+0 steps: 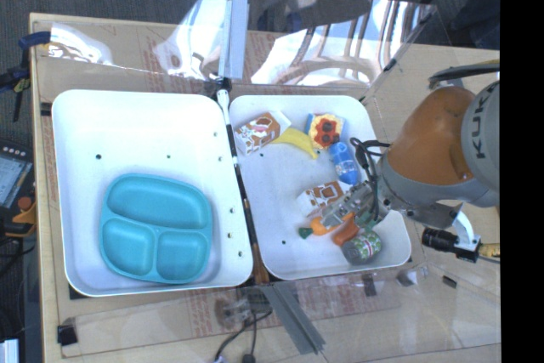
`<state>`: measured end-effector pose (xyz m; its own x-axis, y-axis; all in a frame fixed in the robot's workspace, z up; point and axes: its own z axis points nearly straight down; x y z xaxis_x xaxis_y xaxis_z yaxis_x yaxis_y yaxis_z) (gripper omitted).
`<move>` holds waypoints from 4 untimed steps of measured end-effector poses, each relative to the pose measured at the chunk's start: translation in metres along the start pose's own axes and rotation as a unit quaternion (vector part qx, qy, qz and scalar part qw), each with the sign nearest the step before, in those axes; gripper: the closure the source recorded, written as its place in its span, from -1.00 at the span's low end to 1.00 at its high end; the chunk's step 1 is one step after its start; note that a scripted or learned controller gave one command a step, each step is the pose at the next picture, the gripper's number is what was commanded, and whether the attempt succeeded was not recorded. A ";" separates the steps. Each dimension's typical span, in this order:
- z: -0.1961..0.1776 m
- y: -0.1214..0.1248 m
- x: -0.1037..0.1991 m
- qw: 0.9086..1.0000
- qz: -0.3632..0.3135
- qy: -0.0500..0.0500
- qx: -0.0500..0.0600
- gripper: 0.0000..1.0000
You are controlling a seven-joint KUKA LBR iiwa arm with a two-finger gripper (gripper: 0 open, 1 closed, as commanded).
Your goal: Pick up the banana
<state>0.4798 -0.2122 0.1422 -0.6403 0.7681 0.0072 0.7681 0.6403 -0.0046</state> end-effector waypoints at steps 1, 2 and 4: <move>0.000 0.000 0.000 1.000 0.000 0.000 0.000 -1.00; 0.039 0.038 0.038 1.000 0.009 -0.018 -0.009 -1.00; -0.267 0.058 -0.047 0.997 0.073 -0.004 -0.002 1.00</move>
